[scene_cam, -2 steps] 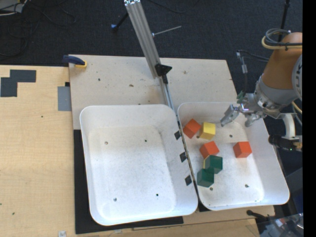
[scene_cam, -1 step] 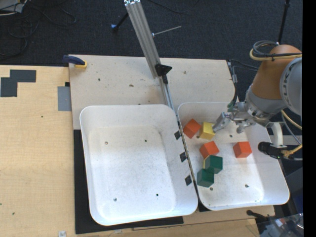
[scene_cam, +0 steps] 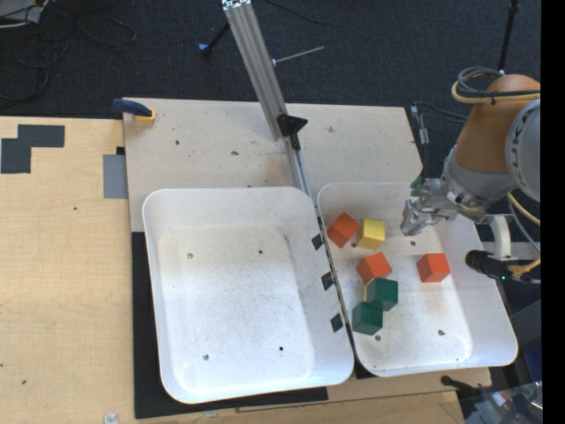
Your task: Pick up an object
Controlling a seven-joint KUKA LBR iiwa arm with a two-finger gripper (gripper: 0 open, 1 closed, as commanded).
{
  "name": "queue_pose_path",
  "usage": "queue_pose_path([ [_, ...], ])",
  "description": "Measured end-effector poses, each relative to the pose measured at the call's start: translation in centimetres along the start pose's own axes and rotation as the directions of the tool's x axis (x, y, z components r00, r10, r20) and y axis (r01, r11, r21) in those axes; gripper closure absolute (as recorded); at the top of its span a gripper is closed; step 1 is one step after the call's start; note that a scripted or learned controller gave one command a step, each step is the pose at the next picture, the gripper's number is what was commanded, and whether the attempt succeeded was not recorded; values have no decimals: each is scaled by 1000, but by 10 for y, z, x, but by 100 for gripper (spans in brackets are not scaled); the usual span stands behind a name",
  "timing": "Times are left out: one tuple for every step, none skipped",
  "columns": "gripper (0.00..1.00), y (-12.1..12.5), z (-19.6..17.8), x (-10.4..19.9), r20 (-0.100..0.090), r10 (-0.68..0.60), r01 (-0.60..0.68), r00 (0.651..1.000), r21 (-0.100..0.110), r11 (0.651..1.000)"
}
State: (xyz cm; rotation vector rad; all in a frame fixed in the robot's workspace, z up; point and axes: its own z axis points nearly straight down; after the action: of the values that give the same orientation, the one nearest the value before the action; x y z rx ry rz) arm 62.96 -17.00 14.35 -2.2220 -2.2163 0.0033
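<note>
The right bin (scene_cam: pixel 459 347) holds several small blocks. An orange block (scene_cam: pixel 343 230) and a yellow block (scene_cam: pixel 372 233) lie side by side near its far left. Below them sit another orange block (scene_cam: pixel 374 266), then two green blocks (scene_cam: pixel 383 291) (scene_cam: pixel 367 317) stacked close along the left side. A lone orange block (scene_cam: pixel 433 267) rests right of centre. My gripper (scene_cam: pixel 413 223) hangs over the bin's far middle, just right of the yellow block and above-left of the lone orange block. Nothing shows between its tips.
The left bin (scene_cam: pixel 168 228) lies beside the right one, with black clips (scene_cam: pixel 327 279) along the shared rim. A slanted aluminium bar (scene_cam: pixel 260 64) rises behind the bins. A blue-handled clamp (scene_cam: pixel 134 109) sits at the bench's far left corner.
</note>
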Motion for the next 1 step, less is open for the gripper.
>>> queue_pose_path([
  [100, 5, -55, -9, 3, -1, 1, 1000, -8, 1000],
])
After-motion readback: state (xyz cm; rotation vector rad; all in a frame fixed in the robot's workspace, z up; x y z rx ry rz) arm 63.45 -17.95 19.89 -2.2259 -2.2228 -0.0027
